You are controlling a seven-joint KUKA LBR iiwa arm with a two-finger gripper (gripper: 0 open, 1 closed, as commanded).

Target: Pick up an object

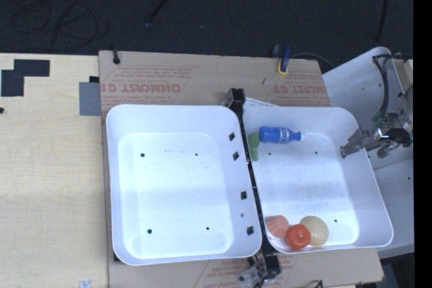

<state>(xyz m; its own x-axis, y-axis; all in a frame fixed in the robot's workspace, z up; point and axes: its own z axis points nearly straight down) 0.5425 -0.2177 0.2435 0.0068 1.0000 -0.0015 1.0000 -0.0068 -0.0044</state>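
Observation:
A blue bottle lies on its side at the back of the right bin, cap pointing right. A green object rests against that bin's left wall. At the front of the bin, a pink piece, a red ball-like object and a beige round object sit together. My gripper hovers at the right bin's right rim, apart from all these objects, roughly level with the bottle and well to its right.
The left bin sits beside the right one, with a black divider with clips between them. Both rest on a cardboard sheet. A blue and yellow clamp stands at the cardboard's back edge.

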